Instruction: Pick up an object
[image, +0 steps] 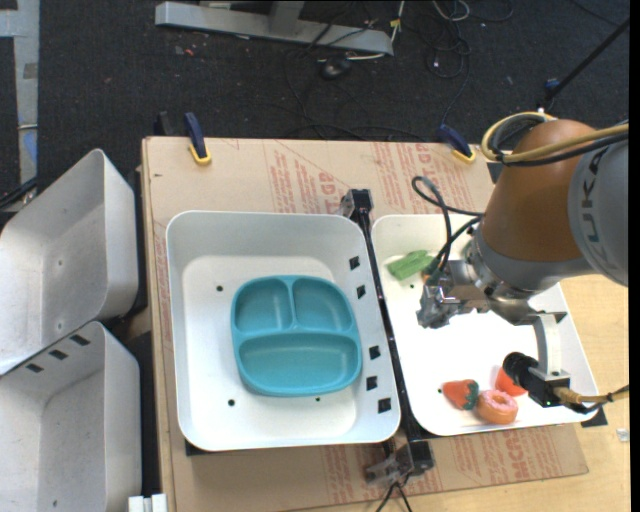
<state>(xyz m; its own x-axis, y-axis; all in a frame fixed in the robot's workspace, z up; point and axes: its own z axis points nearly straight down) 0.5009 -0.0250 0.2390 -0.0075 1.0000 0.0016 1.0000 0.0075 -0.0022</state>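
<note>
The grey arm (590, 215) has big letters on its side. Only part of the word shows, and it looks like "UK". The cardboard sheet (270, 170) under the bins has red writing printed on it. The writing is upside down and too faint to read.

The gripper (435, 300) hangs over the right bin (420, 425), in the bin's upper left part. It is not possible to tell if the gripper is open or closed. Nothing can be seen held in it.

A green piece (407, 265) lies in the right bin just beside the gripper, a bit up and to the left. A red piece (460, 393) and a pink ring (497, 406) lie at the bin's near edge, touching each other and well apart from the gripper.

The left bin (190, 330) holds a blue plate (296, 333) with three parts. The plate lies flat in the middle of the bin.

The fat round arm with its orange band covers the top right of the right bin. Two clamps (196, 137) pinch the far edge of the cardboard. Two spare white bins (60, 260) sit tilted on the left. Dark cables (440, 60) lie on the floor behind.
</note>
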